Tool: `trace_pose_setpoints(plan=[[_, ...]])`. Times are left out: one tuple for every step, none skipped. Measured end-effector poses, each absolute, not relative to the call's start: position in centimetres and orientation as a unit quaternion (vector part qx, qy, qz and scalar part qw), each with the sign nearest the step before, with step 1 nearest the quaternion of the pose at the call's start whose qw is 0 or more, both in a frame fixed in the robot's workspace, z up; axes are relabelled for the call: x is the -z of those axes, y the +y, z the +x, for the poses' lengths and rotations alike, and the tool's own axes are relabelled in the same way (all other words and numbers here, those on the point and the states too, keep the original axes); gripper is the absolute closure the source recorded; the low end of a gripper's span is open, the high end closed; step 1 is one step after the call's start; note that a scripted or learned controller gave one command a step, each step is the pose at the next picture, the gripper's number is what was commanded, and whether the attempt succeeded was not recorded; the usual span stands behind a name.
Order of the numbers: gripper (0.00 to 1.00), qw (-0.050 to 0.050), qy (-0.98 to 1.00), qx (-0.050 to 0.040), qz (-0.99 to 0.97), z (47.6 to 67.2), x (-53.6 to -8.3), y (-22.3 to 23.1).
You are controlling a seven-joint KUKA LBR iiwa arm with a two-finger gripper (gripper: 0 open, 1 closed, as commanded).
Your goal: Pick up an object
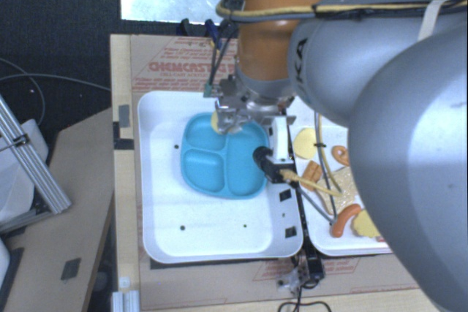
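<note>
1. Jaws [228, 120] hang over the far edge of a blue divided plate [219, 161] in the left bin [168, 230]; whether they are released or clenched I cannot tell.
2. Something small and yellow [216, 120] sits just beside the jaws, at the plate's far rim.
3. Right bin [329, 245] holds toy food: a sausage [345, 219], a pretzel [340, 154] and yellow pieces.
4. Grey arm [380, 84] covers much of the right bin.

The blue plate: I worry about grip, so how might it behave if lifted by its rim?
The blue plate looks moulded and stiff, so probably won't flop. Its smooth rim may slip. Wide and shallow, it could tilt if gripped at one edge.
</note>
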State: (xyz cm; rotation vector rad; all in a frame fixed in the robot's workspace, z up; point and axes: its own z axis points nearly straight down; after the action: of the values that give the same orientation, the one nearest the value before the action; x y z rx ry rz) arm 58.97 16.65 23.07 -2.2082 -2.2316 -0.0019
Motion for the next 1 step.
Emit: trace_pose_setpoints(plan=[[1.0, 0.001, -0.71, 0.0009, -0.705, 51.09, -29.49, 17.01]])
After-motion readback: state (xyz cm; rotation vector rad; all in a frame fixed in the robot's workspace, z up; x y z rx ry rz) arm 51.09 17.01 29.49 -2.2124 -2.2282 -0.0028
